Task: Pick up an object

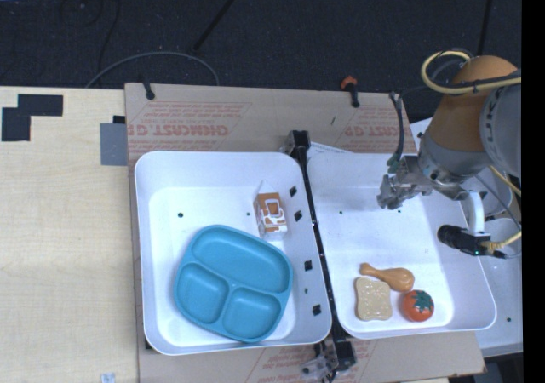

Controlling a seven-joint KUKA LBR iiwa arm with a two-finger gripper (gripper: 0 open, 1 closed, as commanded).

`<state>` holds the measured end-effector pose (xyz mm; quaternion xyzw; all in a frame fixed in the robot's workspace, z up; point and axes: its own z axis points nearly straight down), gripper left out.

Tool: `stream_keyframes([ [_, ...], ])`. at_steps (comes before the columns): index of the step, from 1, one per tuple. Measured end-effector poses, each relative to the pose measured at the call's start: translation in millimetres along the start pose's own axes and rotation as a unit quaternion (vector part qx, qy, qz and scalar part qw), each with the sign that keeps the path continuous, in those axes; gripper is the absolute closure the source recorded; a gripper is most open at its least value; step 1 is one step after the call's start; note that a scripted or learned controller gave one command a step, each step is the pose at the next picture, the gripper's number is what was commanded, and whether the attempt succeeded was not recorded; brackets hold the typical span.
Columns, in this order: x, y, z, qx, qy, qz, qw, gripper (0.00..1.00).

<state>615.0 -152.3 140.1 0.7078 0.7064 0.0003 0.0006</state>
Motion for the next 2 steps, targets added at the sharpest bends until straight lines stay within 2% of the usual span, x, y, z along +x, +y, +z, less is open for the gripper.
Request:
stream_keyframes([
  [1,2.5,7.9,-46.0,-0.001,0.0,-0.002,1.0,1.0],
  [2,0.0,-1.5,-100.3,-0.001,0.0,-0.001,1.0,1.0],
])
